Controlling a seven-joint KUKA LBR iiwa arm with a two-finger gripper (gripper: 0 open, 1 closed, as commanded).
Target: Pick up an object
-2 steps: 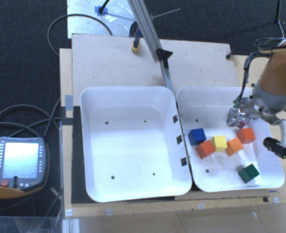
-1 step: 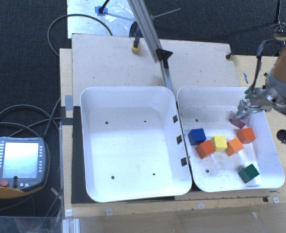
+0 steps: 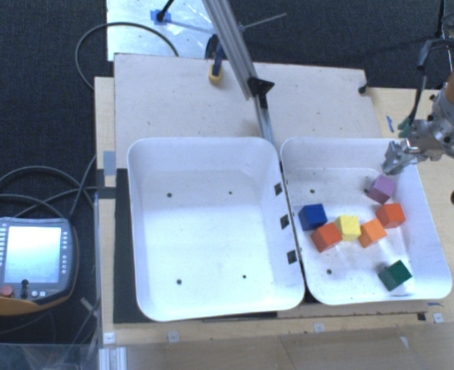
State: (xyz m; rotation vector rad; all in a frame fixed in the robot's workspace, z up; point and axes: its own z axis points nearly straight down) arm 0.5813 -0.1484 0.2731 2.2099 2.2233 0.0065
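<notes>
The right bin (image 3: 342,154) holds several small cubes: a purple one (image 3: 380,188), a blue one (image 3: 313,216), a yellow one (image 3: 348,227), a green one (image 3: 395,274) and three orange ones (image 3: 327,236) (image 3: 371,231) (image 3: 391,214). My gripper (image 3: 394,160) hangs at the bin's far right edge, just above and beyond the purple cube. Nothing shows between its fingers. The arm comes in from the right edge of the view.
The left bin (image 3: 146,206) sits beside the right one. A slanted metal pole (image 3: 230,33) crosses the board behind the bins. A teach pendant (image 3: 26,264) lies on the floor at the left, with cables around it.
</notes>
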